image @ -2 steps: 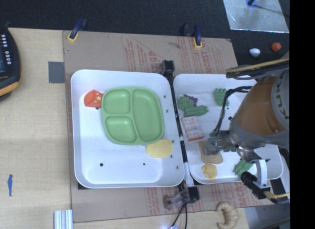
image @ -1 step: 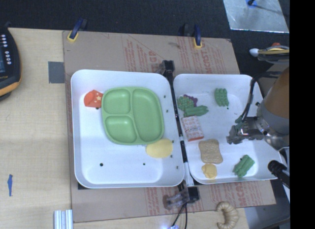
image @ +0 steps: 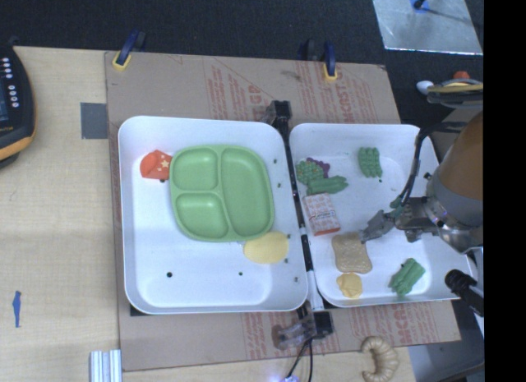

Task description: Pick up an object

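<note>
While the end effector (image: 380, 226) hangs open and empty at right of frame, nothing is lifted. The grasp on the tan slice (image: 352, 252) just below remains to be made.

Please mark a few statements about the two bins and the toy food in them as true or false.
1. The green three-compartment plastic plate lies in the right white bin. False: it lies in the left white bin.
2. A red round toy sits left of the plate. True.
3. The pale yellow toy rests inside a plate compartment. False: it lies on the bin floor by the plate's lower right edge.
4. The tool is over the right white bin. True.
5. The tan bread-slice toy lies in the right bin. True.
</note>
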Controlling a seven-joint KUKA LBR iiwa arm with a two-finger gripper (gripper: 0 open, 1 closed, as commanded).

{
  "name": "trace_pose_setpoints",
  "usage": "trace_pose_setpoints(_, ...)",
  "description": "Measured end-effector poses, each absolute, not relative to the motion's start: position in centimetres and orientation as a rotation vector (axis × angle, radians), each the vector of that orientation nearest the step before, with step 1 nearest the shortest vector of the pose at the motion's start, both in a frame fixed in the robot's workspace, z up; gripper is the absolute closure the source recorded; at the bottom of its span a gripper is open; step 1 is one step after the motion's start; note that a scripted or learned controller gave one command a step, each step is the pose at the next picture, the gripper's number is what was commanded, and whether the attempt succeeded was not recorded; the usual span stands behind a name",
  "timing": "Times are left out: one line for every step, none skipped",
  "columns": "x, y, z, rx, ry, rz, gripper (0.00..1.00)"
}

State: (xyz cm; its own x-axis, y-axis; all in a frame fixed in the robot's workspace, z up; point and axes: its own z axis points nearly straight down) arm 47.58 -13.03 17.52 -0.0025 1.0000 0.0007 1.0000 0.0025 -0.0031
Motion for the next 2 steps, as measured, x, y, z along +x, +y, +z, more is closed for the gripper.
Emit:
trace_pose_setpoints(52.8,-21.2,17.1,-2.226,-2.224,0.002,0.0)
trace_pose_setpoints(58.3,-18.3,16.3,-2.214,-2.231,-0.003,0.0)
